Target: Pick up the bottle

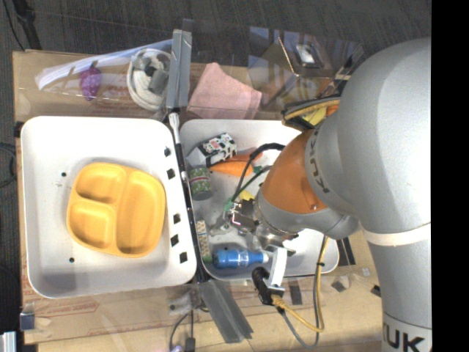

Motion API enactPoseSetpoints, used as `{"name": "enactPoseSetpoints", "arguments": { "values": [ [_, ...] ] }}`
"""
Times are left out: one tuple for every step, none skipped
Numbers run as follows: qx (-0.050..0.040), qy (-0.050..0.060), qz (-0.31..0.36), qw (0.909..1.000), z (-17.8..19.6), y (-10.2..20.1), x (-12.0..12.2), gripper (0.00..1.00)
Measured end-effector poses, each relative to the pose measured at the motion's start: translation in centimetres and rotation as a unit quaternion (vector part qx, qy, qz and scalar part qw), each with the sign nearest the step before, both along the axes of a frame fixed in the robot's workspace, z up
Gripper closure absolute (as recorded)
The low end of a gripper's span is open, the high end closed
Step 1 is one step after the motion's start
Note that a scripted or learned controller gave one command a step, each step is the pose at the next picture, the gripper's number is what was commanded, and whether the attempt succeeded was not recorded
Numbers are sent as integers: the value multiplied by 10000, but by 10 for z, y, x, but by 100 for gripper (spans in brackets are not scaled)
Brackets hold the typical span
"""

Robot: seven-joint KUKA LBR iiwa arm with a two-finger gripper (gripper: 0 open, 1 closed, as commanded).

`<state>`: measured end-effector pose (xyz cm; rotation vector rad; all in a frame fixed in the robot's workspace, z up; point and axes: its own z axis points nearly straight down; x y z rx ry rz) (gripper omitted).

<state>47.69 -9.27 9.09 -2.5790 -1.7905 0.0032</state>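
Hand (258,249): mine, low in the right bin, at its near edge; whether released or clenched I cannot tell.
Bottle (236,257): blue, lying on its side in the right bin's (192,136) near-left corner, just beside my hand.
Carrot (236,168): orange, toward the right bin's far side.
Tray (116,208): yellow, three wells, middle of the left bin (44,134).
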Motion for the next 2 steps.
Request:
{"name": "enactPoseSetpoints", "arguments": {
  "values": [
    [8,2,2392,9710,119,-52,1,0],
    [18,8,2234,9747,-2,-21,0,0]
  ]
}}
